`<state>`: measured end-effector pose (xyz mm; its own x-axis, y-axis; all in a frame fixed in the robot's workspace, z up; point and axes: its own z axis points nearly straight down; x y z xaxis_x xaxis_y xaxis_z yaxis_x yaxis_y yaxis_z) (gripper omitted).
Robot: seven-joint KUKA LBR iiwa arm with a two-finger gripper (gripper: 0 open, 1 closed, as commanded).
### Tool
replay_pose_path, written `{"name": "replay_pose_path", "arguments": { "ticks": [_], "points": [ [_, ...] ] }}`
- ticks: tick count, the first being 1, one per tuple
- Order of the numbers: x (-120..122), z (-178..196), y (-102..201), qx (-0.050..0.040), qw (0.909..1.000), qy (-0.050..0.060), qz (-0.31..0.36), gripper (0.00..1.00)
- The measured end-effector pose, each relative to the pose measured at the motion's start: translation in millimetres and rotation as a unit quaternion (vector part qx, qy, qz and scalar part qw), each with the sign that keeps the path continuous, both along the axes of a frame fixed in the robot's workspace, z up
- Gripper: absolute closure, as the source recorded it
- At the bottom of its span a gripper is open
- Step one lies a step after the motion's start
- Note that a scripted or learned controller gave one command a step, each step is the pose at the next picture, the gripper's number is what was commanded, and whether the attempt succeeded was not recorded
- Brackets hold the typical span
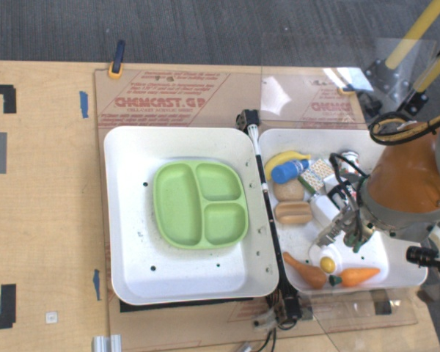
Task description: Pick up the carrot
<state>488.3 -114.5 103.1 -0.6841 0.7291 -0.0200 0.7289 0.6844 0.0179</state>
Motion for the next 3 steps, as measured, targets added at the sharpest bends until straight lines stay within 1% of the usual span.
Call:
{"name": "replay_pose_path", "arguments": {
  "ticks": [1, 2, 3],
  "points": [
    [-1, -1, 0, 0.0003, 1.0, 0.001, 0.0, 0.0],
    [3, -11, 13, -0.0084, 0.983, -0.007, 0.183, 0.0],
    [4, -1, 14, -0.0084, 0.9832, -0.009, 0.182, 1.0]
  ]
}}
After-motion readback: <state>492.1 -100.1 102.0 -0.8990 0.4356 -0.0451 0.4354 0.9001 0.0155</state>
